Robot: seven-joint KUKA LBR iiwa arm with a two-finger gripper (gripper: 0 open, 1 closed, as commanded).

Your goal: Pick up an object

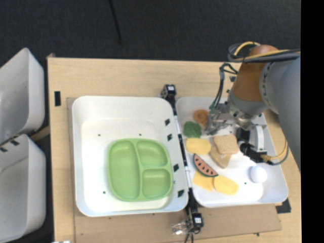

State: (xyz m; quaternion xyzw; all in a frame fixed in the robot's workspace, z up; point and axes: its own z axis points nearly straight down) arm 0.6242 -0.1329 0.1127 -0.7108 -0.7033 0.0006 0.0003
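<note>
Low, hand (216, 123) over toy foods (210, 156)

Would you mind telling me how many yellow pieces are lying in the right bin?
3: one yellow piece beside the green piece, and two at the bin's near edge below the watermelon slice. The arm may hide more.

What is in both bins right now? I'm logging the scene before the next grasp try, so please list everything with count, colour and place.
Bins: 2, white, side by side on the bench.
Divided plate: 1, light green, left bin.
Yellow pieces: 3, right bin, left side and front.
Watermelon slice: 1, red with green rind, among the yellow pieces.
Green piece: 1, dark green, right bin, near the back.
Orange piece: 1, behind the green piece.
Tan blocks: 2, right bin middle.
White ball: 1, right bin, right side.
Gripper: 1, grey, above the right bin.
</note>
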